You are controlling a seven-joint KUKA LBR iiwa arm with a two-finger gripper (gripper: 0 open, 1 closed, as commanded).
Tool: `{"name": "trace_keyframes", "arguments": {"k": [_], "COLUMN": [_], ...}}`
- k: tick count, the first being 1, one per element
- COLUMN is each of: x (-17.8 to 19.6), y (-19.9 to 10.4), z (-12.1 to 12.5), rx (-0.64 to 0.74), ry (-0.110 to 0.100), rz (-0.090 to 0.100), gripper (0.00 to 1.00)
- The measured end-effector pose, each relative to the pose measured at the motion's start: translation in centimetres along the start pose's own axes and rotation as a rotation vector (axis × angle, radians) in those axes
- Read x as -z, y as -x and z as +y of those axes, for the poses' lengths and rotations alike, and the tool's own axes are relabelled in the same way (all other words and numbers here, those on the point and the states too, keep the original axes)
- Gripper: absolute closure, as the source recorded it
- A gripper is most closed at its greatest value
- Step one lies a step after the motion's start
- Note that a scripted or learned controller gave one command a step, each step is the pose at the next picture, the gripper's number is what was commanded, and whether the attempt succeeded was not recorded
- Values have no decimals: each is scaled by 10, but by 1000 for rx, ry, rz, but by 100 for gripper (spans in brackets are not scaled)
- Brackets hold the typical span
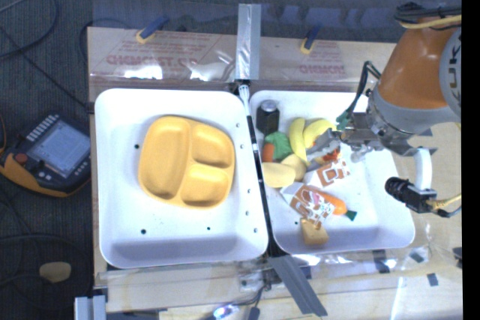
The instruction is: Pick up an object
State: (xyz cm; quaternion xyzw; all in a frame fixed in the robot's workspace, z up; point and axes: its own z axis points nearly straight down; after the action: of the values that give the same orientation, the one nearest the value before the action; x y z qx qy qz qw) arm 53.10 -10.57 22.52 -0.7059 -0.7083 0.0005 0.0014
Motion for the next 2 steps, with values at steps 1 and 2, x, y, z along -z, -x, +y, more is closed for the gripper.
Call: {"name": "trace_keyframes", "arguments": {"k": [1,2], "x": [112,-69], "y": [1,7], "z": [-1,-4], "rx": [20,3], "ry": [1,-2], "rz": [-2,0], "gripper": [0,0]}}
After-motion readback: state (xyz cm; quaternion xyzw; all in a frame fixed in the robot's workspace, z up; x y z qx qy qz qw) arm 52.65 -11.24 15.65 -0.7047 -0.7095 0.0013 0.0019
